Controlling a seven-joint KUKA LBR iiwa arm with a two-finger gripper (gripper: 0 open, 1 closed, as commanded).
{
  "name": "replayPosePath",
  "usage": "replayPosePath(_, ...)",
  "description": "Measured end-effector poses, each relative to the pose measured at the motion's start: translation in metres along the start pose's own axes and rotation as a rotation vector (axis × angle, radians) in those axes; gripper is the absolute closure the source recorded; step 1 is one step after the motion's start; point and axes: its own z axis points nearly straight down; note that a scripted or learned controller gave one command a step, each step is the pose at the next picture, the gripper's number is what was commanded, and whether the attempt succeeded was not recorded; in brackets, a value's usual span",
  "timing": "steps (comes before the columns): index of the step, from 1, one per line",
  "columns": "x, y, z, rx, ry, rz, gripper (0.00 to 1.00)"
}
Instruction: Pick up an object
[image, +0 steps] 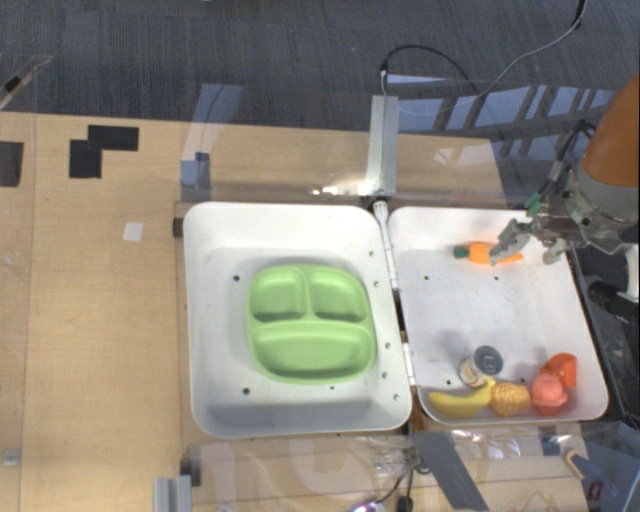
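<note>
My gripper (532, 243) hangs at the far right corner of the right bin (440, 300). Its two fingers stand apart, open. An orange carrot with a green end (482, 253) lies on the bin floor just left of it. The left fingertip (511, 238) overlaps the carrot's right end; the carrot is not between the fingers. Along the bin's near edge lie a yellow banana (458, 403), a yellow bumpy fruit (510, 399), a pink-red fruit (548, 392) and a red pepper (564, 368).
A grey round disc (487, 358) and a small jar-like item (471, 374) sit beside the banana. The left bin (215, 300) holds a green divided plate (310, 322). A metal post (383, 145) rises behind the ridge between the bins.
</note>
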Motion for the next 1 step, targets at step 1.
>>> replayPosePath(1, 0.0, 0.0, 0.0, 0.0, 0.0, 0.0, 0.0)
